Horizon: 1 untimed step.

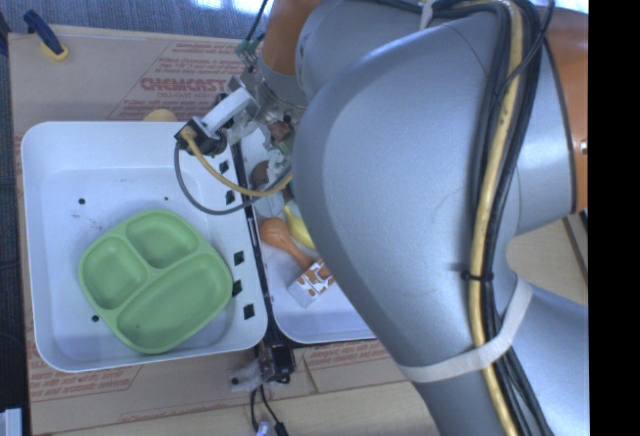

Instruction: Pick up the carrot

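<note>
Brown cardboard with red print across the bench [120, 74], and bright glare beyond its far edge. On it, two shallow white bins side by side. In the left bin [60, 184], a green divided plate [155, 279] with three compartments, lying flat toward the near side. Over the right bin [312, 324], the bulk of the grey arm [420, 174], hiding most of that bin. Gripper [268, 139] low by the wall between the two bins, toward the far end, half lost among cables and wrist parts; whether open or closed, cannot tell. Carrot [276, 233] in the right bin, just beside its left wall, orange and partly covered by the arm, nearer the camera than the gripper and apart from it. Just beside the carrot, something yellow [298, 222]. A little nearer again, a small white and orange box [313, 282]. Close under the gripper, a small brown thing [260, 174]. At the bench's far left corner, a blue and yellow clip [45, 34].
</note>
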Available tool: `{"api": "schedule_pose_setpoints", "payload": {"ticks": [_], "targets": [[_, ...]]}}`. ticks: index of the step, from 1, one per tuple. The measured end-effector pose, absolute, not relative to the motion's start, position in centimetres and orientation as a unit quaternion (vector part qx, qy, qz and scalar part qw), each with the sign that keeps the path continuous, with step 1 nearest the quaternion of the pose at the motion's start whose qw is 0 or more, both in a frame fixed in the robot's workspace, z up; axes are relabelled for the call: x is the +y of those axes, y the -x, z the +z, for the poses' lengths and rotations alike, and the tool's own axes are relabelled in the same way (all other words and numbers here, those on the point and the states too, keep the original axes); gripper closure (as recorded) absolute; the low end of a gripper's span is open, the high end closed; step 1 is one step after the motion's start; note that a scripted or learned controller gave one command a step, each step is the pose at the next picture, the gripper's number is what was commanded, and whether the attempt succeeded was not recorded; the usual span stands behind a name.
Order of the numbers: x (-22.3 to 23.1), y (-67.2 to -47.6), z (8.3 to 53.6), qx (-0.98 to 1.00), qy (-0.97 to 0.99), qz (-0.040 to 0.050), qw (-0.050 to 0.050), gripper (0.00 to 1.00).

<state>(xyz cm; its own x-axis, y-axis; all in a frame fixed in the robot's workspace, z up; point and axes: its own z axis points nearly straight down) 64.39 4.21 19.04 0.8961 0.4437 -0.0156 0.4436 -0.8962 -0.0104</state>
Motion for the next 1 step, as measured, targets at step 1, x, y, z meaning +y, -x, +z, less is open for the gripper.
{"api": "schedule_pose_setpoints", "payload": {"ticks": [1], "targets": [[6.16,-58.77,23.05,-0.107,0.994,0.0051,0.002,0.00]]}}
